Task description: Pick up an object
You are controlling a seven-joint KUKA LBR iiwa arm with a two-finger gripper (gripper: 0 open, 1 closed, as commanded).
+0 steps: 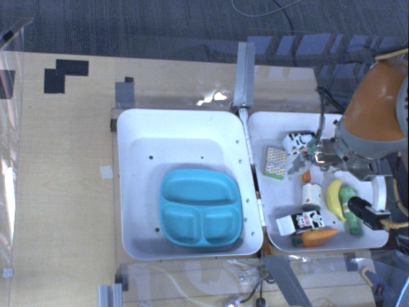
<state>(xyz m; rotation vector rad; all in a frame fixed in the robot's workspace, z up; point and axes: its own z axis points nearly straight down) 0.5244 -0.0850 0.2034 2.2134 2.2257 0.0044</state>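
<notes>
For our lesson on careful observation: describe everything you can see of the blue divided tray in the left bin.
The blue divided tray is a light turquoise plate with rounded corners, and it looks like smooth plastic. Raised ridges split it into three compartments: one long one along the far side and two smaller ones on the near side. It lies flat and upright on the floor of the left bin, toward the near side. It holds nothing, and only the bin touches it.

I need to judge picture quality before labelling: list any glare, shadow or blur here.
Camera view: a bright glare patch on the bench just behind the left bin; the blue tray casts a soft shadow on the bin floor; the arm's orange band looks soft; small items near the gripper in the right bin are hard to resolve.
</notes>
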